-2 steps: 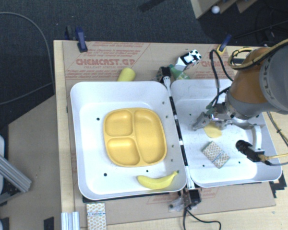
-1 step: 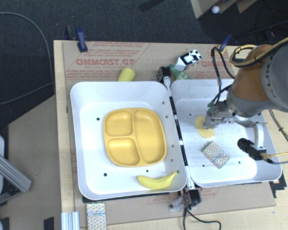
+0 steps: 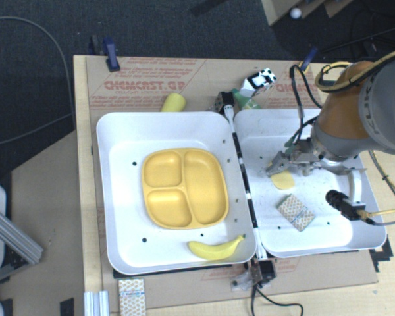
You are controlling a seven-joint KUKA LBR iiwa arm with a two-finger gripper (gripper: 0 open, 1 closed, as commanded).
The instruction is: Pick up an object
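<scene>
The right bin (image 3: 355, 241) holds a small pale yellow lump (image 3: 284, 180) near its middle and a speckled grey-and-tan square block (image 3: 295, 212) just below that. My gripper (image 3: 284, 164) reaches in from the right and hangs low, directly above the yellow lump's upper edge, close to or touching it. Nothing can be seen lifted in it. In the left bin (image 3: 118, 150) lies a yellow divided plate (image 3: 184, 188), with a banana (image 3: 215, 248) along the front wall.
Behind the bins on the bench are a yellow rounded object (image 3: 174, 102) and a black-and-white object (image 3: 260, 81). A blue clamp (image 3: 110, 54) grips the bench's back edge. The divider (image 3: 240, 170) between the bins runs left of my gripper.
</scene>
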